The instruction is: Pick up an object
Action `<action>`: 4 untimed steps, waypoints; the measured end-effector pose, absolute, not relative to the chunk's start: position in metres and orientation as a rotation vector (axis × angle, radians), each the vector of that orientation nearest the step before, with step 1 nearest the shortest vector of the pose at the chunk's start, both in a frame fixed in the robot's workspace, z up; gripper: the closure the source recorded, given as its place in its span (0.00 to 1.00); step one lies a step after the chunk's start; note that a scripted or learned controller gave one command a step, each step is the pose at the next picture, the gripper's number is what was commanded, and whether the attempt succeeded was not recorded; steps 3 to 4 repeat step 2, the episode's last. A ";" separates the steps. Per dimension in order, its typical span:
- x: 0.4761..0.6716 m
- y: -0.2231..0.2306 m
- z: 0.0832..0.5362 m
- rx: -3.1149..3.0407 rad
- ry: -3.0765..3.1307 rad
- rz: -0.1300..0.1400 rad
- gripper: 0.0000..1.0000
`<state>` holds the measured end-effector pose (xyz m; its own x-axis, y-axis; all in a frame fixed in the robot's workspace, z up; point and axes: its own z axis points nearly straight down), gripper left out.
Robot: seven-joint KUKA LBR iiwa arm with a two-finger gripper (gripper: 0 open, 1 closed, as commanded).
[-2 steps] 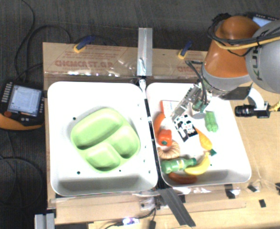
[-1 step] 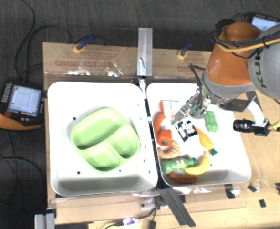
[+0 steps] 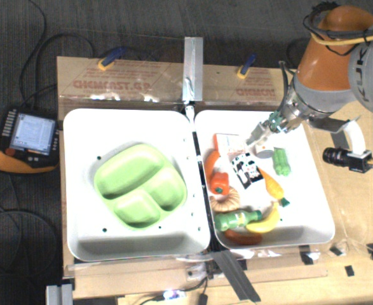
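Faint red lettering runs across the cardboard sheet [image 3: 122, 84] at the far edge of the bins — too washed out to read. The black-and-white card [image 3: 246, 169] in the right bin [image 3: 319, 215] bears markings — illegible.

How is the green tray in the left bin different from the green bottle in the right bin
The green tray is pale lime, broad and flat, with divided compartments; the green bottle is darker green, narrow and rounded. The tray lies alone in the left bin, while the bottle lies on its side, crowded against a banana and other items near the front of the right bin. Both are green.
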<state>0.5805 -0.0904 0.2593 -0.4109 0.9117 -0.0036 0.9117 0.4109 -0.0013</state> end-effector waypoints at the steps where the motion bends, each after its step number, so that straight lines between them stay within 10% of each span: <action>1: 0.581 -0.090 0.268 1.702 2.637 -0.008 1.00; 2: 0.483 -0.012 0.257 1.853 2.540 -0.003 1.00; 4: 0.483 -0.012 0.257 1.853 2.540 -0.003 1.00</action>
